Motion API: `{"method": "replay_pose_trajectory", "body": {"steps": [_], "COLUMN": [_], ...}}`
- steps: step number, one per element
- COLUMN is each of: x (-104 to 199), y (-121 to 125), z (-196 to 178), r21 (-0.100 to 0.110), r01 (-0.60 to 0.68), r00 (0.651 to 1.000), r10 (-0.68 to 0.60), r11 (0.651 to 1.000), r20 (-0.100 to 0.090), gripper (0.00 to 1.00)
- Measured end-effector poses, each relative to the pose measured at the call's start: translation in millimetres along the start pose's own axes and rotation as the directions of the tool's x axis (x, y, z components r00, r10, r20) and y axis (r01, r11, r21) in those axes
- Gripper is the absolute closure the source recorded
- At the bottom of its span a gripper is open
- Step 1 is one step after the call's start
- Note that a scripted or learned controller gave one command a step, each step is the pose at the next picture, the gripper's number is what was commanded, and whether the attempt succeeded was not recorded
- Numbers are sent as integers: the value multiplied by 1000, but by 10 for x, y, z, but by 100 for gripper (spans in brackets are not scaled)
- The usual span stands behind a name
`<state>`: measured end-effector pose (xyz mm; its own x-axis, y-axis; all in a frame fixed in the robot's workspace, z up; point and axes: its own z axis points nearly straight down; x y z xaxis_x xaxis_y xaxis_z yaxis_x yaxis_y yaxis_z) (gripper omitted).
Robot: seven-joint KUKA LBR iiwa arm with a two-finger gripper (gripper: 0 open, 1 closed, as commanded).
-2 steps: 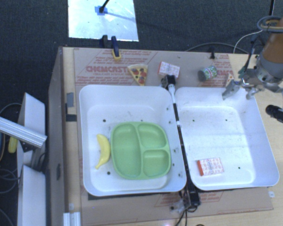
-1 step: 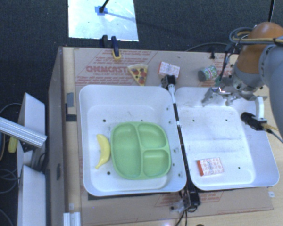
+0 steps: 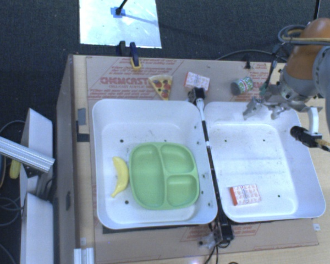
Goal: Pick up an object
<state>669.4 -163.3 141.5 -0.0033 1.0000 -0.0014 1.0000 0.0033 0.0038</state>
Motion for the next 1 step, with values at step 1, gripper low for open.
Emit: {"method": "replay_pose_trajectory", "body": {"steps": [1], "x": [388], "y": [-221], "z": [579], "r21": [4], "r01": [1], "r00": [1000], "r10": [-1], "r11": [1000], "r20": [-3], "gripper": [0]}}
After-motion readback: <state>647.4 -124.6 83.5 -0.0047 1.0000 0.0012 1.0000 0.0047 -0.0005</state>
